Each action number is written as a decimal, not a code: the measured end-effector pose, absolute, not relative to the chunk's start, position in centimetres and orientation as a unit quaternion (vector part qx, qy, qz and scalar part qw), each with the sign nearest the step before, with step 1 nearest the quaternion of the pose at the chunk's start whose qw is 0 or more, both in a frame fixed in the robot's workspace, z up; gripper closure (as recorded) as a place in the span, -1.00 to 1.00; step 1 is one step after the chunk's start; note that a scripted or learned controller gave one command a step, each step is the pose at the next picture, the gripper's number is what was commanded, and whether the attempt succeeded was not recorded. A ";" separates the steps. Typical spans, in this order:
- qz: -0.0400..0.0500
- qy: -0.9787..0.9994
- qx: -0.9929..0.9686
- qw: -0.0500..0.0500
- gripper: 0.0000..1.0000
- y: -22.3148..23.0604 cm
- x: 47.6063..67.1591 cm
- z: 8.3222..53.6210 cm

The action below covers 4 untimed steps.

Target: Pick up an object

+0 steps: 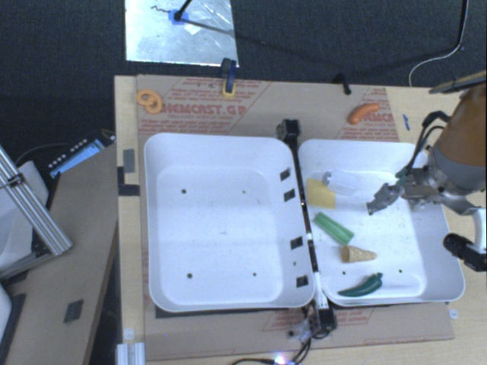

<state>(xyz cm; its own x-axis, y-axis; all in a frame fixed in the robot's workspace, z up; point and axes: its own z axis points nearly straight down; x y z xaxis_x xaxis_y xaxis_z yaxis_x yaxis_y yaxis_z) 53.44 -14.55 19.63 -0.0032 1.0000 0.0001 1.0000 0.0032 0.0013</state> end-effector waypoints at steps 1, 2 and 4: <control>0.000 0.710 0.704 -0.003 -1.00 -8.1 51.8 8.0; 0.004 0.710 0.704 0.005 -1.00 -8.7 62.5 9.6; -0.001 0.703 0.712 0.005 -1.00 -19.9 61.9 23.9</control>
<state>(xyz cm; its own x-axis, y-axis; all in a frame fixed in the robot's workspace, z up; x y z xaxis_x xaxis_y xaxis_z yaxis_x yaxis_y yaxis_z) 61.88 -19.92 23.85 0.0129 0.9999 -0.0094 0.9999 -0.0128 0.0058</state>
